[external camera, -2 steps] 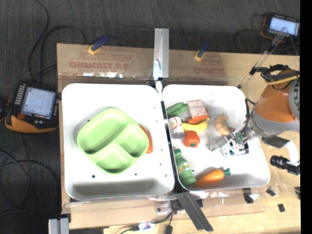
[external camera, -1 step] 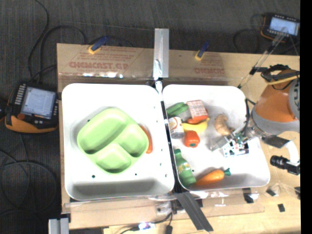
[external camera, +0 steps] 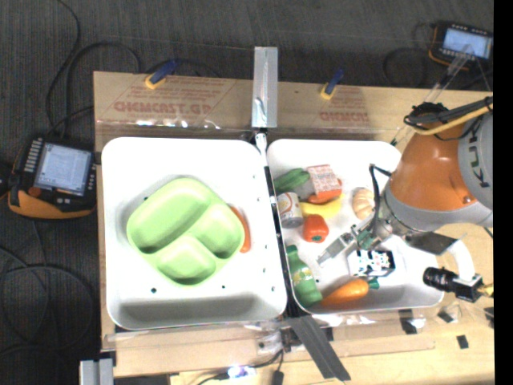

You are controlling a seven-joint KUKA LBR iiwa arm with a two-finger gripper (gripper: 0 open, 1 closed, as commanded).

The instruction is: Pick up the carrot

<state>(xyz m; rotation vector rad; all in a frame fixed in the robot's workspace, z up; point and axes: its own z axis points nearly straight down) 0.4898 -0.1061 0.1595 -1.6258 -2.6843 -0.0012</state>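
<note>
The carrot (external camera: 346, 293) is orange with a green top at its right end. It lies along the front wall of the right bin (external camera: 417, 299). My gripper (external camera: 337, 245) hangs over the middle of that bin, just behind the carrot and slightly to its left. The grey fingers (external camera: 329, 253) point left and look open, with nothing between them. The arm's orange band (external camera: 429, 175) covers the bin's right side.
The right bin also holds a red-orange pepper (external camera: 315, 228), a small can (external camera: 288, 208), a pink box (external camera: 323, 180), a green vegetable (external camera: 290, 180), a beige round item (external camera: 362, 201) and a green bottle (external camera: 301, 277) beside the carrot. The left bin holds a green divided plate (external camera: 186, 229) with an orange item (external camera: 243, 231) at its edge.
</note>
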